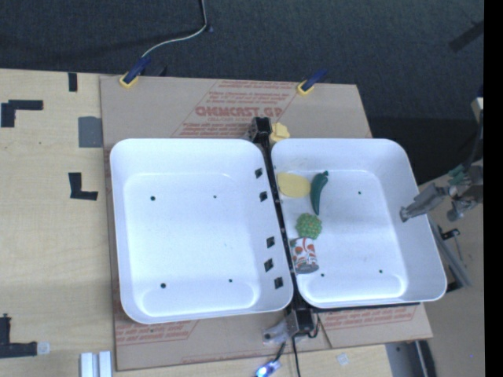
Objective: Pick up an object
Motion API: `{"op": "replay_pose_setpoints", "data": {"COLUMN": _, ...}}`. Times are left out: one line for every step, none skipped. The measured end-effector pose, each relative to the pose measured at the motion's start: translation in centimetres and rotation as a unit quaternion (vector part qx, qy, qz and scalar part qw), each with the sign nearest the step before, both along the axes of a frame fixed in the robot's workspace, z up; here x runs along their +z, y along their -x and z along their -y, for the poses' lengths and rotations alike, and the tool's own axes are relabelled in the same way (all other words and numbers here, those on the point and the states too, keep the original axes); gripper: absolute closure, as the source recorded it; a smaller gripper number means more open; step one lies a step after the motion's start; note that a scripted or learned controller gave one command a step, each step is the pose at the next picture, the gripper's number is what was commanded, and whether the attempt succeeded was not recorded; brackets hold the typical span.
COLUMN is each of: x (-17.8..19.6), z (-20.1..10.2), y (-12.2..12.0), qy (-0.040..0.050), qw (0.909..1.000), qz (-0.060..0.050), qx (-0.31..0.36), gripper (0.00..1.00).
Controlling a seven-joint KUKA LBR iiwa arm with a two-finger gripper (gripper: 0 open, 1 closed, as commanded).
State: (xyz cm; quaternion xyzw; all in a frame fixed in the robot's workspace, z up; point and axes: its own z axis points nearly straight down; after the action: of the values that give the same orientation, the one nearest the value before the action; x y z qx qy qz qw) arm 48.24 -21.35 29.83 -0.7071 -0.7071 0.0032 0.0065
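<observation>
1. White bins, two, side by side on a brown cardboard sheet (228,108); the left bin (189,234) and right bin (369,242) touch along their inner walls.
2. All the pickable items sit in the right bin, bunched near its left wall.
3. Yellow rounded piece (292,184) lies toward the far-left part of the right bin.
4. Dark green curved piece (318,190), pepper-like, lies just right of the yellow rounded piece, touching or almost touching it.
5. Green bumpy ball (309,226) sits just in front of those two, apart from them.
6. Small can (304,255) with a red and white label lies tipped against the left wall, just below the green bumpy ball.
7. Grey gripper (416,205) is at the right rim of the right bin, well apart from every item, nothing seen in it; cannot tell if it is open or closed, too small and blurred.
8. Yellow-and-blue clamps (135,72) pin the far corners of the cardboard sheet.
9. Cardboard sheet rests on a light wooden bench (47,234) marked with black tape pieces (78,187).
10. Grey cable (200,14) runs over the dark floor behind.
</observation>
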Motion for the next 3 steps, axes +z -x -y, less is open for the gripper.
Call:
{"op": "replay_pose_setpoints", "data": {"x": 16.0, "z": 0.0, "y": -0.2, "qy": 0.0057, "qw": 0.9999, "qz": 0.015, "qx": 0.001, "gripper": 0.0}}
{"op": "replay_pose_setpoints", "data": {"x": 8.9, "z": -5.8, "y": -0.1, "qy": 0.0009, "qw": 1.0, "qz": 0.003, "qx": 0.003, "gripper": 0.0}}
{"op": "replay_pose_setpoints", "data": {"x": 0.9, "z": -19.6, "y": -1.4, "qy": 0.0002, "qw": 1.0, "qz": 0.002, "qx": 0.008, "gripper": 0.0}}
